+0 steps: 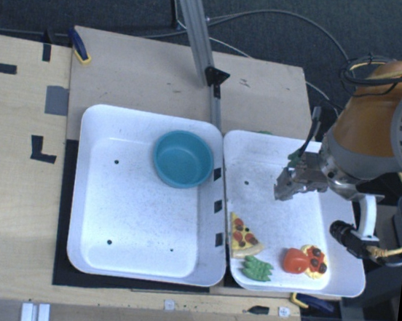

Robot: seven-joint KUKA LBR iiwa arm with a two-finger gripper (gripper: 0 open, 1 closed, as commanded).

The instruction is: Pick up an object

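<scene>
- The gripper (287,189) hangs over the upper middle of the right bin (261,151), its dark fingers pointing down at bare white floor. I see nothing between them; how wide they stand I cannot tell, since they blur into one dark mass.
- Nearest things lie below the gripper, toward the bin's near edge: a pizza-slice toy (242,237) down and to the left of it, and a green leafy piece (257,269) just beyond that.
- Down and slightly right of the gripper sit a red tomato-like toy (295,260) and, touching it, a yellow-and-red piece (315,260) — hard to name (perhaps another pizza bit).
- Well apart to the gripper's left, across the rims where the bins meet, a blue bowl (183,159) stands upright in the left bin (93,201).
- Judged from this, the task is barely begun — no object is lifted, all rest on the bin floors, and the gripper is not above any of them. Left to do: move toward the near-edge toys, descend, close, lift.
- The arm's orange-banded wrist (371,120) covers the right bin's far right corner, so anything there is hidden.
</scene>
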